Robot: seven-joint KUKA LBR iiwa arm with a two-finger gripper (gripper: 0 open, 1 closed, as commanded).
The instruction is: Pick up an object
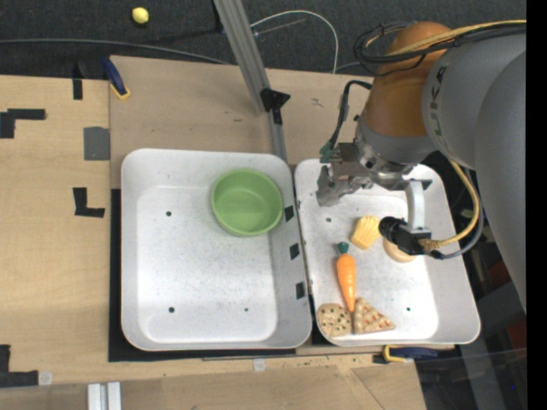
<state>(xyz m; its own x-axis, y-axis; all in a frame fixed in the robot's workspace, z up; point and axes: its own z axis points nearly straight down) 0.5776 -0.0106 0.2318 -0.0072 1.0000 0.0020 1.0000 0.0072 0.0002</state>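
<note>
Loose objects in the two white bins, none lifted.
Left bin: green bowl, upright, in the far right part near the wall shared with the other bin. Right bin: orange carrot with green top, lying lengthwise mid-bin; pale yellow ridged piece just beyond it; round brown waffle cookie and triangular cracker-like piece side by side at the near edge, carrot tip touching them.
</note>
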